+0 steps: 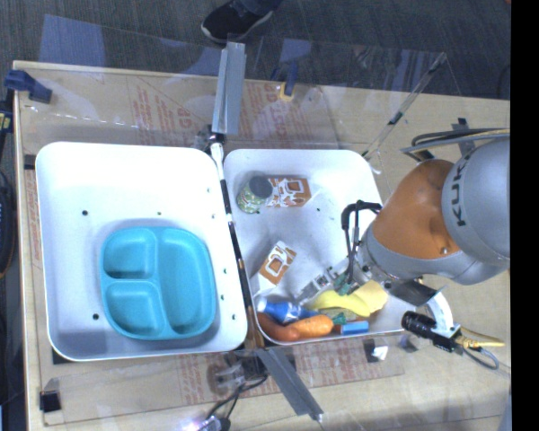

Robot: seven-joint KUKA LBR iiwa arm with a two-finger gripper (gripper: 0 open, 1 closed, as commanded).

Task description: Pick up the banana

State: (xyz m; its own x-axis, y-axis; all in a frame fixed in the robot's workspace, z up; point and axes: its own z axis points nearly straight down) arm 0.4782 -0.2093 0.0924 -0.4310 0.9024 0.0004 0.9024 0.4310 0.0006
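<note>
The yellow banana (359, 300) lies at the front right of the right bin (328, 173), partly under the arm's wrist. My gripper (323, 282) is low in the bin, just left of the banana and touching or almost touching its upper edge. A small green piece (343, 287) shows between gripper and banana. The grey wrist and orange band (411, 218) hang above the bin's right rim and hide part of the banana's far end.
An orange carrot (304, 328) and a blue object (278, 310) lie along the front wall beside the banana. A small card (277, 263) sits mid-bin; a round can (251, 195) and a printed packet (290, 191) are at the back. The left bin (72, 187) holds a blue divided tray (158, 281).
</note>
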